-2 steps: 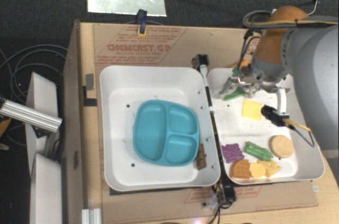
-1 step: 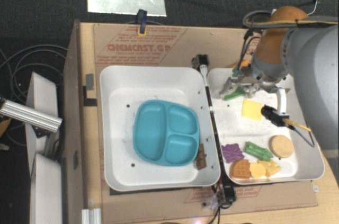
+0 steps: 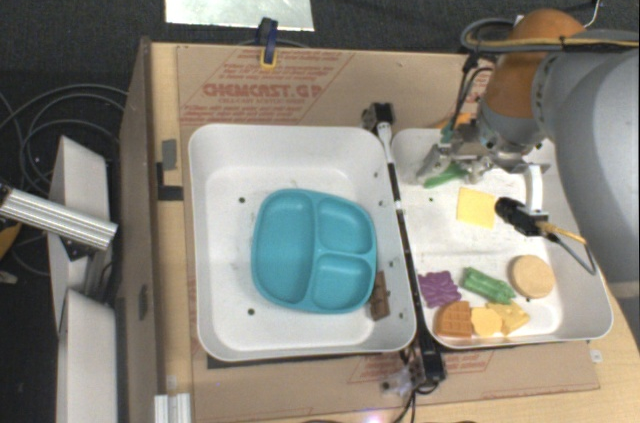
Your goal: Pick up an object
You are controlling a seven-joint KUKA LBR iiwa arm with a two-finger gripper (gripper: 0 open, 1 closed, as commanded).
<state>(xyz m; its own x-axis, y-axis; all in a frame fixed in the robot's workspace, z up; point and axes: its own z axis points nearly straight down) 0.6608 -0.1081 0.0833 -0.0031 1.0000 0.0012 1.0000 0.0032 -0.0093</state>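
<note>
Green piece (image 3: 437,177) lies just left of and below our gripper (image 3: 462,161), long axis slanting left-down. We cannot tell how the gripper is set.

The left bin (image 3: 215,211) has open floor along its back and left sides; a teal divided plate (image 3: 312,251) takes up its middle. In the right bin (image 3: 590,311), bare floor lies between the yellow slice (image 3: 477,208) and the front row of toy food (image 3: 485,303). The arm (image 3: 580,111) and hand (image 3: 462,163) block the back
</note>
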